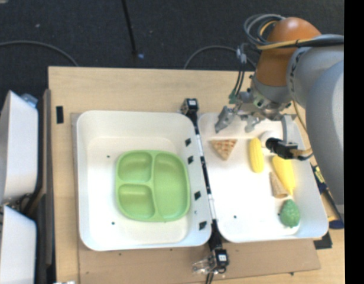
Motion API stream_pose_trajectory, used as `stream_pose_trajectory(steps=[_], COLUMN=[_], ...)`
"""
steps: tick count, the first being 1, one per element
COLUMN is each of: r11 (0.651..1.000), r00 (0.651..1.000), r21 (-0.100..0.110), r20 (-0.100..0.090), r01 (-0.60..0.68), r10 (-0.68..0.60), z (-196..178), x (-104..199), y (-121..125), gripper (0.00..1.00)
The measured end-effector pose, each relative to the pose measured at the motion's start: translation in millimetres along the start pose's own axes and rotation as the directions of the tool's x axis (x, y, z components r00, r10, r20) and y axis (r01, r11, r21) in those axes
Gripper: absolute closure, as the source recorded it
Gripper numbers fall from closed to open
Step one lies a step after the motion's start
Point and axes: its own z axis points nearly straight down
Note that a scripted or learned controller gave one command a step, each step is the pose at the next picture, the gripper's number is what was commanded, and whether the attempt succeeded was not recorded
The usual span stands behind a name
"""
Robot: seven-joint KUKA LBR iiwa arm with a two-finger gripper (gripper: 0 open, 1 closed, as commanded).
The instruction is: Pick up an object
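Wooden bench [123, 87] on dark carpet [81, 22], spread empty tool [237, 121] above right bin [241, 218].

A tan pizza wedge [224, 147], two yellow corn cobs [256, 154] [283, 171], and a green broccoli floret [289, 213] lie in the right bin [241, 218].

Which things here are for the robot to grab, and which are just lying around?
For grabbing, in the right bin: pizza slice, yellow corn, banana, brown piece, green broccoli. The gripper hangs above the pizza slice.

Just lying there: green divided plate in the left bin.
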Motion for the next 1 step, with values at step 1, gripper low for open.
stream_pose_trajectory(steps=[1], r11=[1.000], r00=[1.000], r21=[0.000], r20=[0.000], r01=[-0.002], r10=[0.002], z=[52.3], x=[-1.2], y=[-0.2], gripper=[0.00])
